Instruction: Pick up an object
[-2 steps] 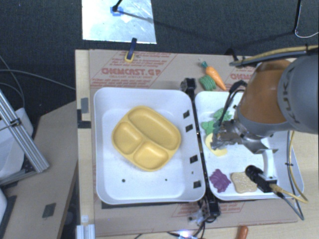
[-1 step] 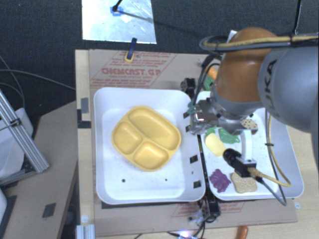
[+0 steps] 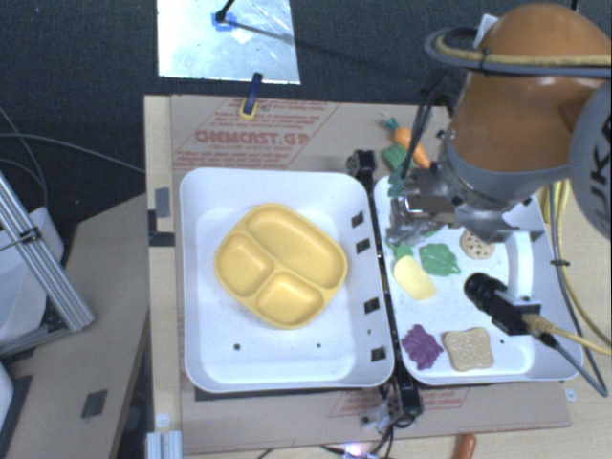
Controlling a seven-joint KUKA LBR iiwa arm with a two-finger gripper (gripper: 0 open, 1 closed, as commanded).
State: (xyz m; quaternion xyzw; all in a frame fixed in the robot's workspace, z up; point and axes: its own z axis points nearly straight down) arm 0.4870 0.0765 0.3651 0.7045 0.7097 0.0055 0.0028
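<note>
Dark carpeted floor (image 3: 76, 65) beneath a table (image 3: 115, 247) bearing two white bins: left bin (image 3: 206, 352) with yellow divided tray (image 3: 279, 264), right bin (image 3: 535, 357) with toy foods. Arm (image 3: 521, 94) lowered over right bin, jaws (image 3: 413, 220) just above yellow lemon (image 3: 415, 277) and green leaf (image 3: 440, 258); opening impossible to tell.

glossy yellow plastic plate (image 3: 280, 266), smooth white bins (image 3: 206, 352)

Single fixed cam above my bench (image 3: 163, 256), angled down over both white bins (image 3: 206, 352), mid-distance, my arm (image 3: 535, 84) entering from frame right, close under the lens.
</note>
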